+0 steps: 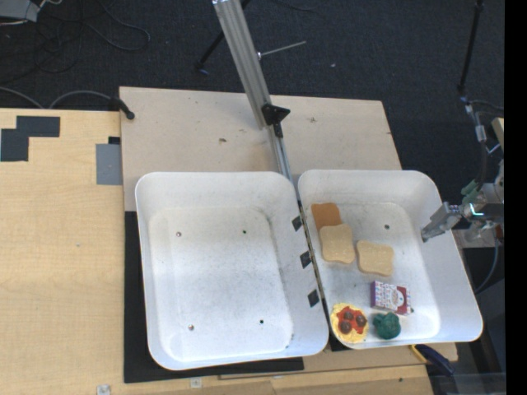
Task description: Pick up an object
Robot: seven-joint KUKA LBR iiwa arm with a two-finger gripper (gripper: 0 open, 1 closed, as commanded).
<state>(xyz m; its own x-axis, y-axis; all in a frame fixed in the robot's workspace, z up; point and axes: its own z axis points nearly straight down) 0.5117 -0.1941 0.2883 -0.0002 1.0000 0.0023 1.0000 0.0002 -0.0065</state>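
Gripper (435, 225), finger state unclear, sits at three o'clock of the toast (375, 258), likely light, stiff, graspable across its edges.

An orange-brown block (326, 214) lies near the right bin's dividing wall, with a tan bread slice (336, 243) touching its lower edge and a second bread slice (375, 258) just beside that. Nearer the front edge sit a small purple-and-white packet (389, 296), a green lump (386, 326), and a yellow disc with red toppings (350, 321).
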